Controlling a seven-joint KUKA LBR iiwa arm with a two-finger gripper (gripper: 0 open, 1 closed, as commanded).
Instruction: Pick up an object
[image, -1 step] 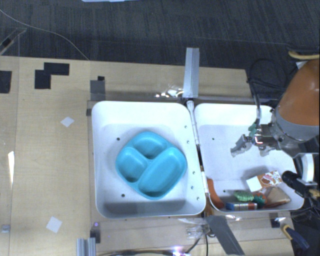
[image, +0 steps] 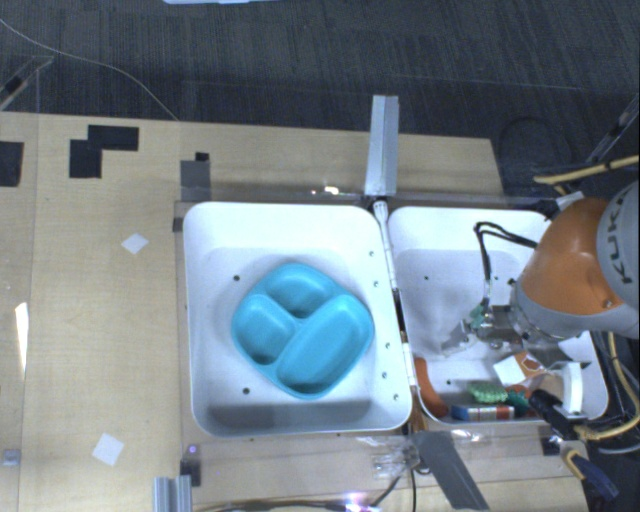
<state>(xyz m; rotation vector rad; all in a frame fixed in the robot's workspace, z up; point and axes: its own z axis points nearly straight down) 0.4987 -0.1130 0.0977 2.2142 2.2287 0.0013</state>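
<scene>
The pincer (image: 470, 335) hovered low in the right bin (image: 440, 260), lower right of frame; its state could not be told. Next: descend onto the clutter (image: 490, 400).

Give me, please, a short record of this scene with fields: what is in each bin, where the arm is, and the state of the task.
left bin: one blue divided tray, three compartments, lying flat near the middle
right bin: small items along the near edge, among them an orange piece and a green item
arm: reaches in from the right, over the right bin
tool: low inside the right bin; finger state cannot be told
task state: nothing seen held
</scene>
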